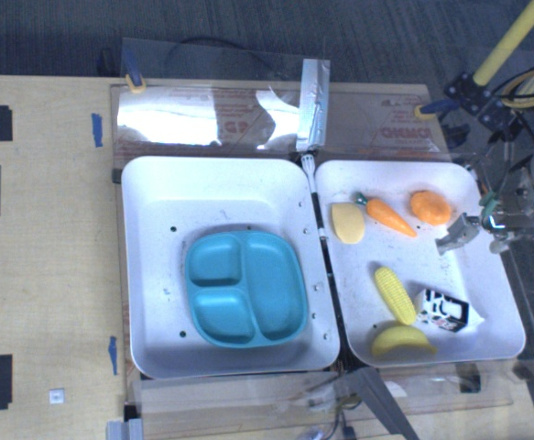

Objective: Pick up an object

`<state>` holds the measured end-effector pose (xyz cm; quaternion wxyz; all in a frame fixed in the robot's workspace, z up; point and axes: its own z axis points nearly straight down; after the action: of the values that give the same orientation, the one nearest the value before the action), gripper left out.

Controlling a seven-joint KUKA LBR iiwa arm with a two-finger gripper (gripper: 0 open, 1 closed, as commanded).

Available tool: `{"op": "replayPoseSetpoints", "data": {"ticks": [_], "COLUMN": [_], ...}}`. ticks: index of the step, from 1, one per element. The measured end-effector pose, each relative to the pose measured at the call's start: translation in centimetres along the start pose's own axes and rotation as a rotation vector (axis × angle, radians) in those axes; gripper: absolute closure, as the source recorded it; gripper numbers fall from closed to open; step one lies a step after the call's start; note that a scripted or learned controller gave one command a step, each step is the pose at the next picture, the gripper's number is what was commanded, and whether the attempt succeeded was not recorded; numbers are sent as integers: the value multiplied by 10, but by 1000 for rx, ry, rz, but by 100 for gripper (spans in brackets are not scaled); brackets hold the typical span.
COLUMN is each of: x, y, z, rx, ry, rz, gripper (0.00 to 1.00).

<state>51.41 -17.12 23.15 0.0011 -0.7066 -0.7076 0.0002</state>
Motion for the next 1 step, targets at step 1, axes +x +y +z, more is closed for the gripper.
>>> {"op": "replayPoseSetpoints", "data": {"ticks": [1], "x": [-6], "y": [75], "z": [41], "rx": [0], "ry": [-2], "rz": [-60], "gripper": [0]}}
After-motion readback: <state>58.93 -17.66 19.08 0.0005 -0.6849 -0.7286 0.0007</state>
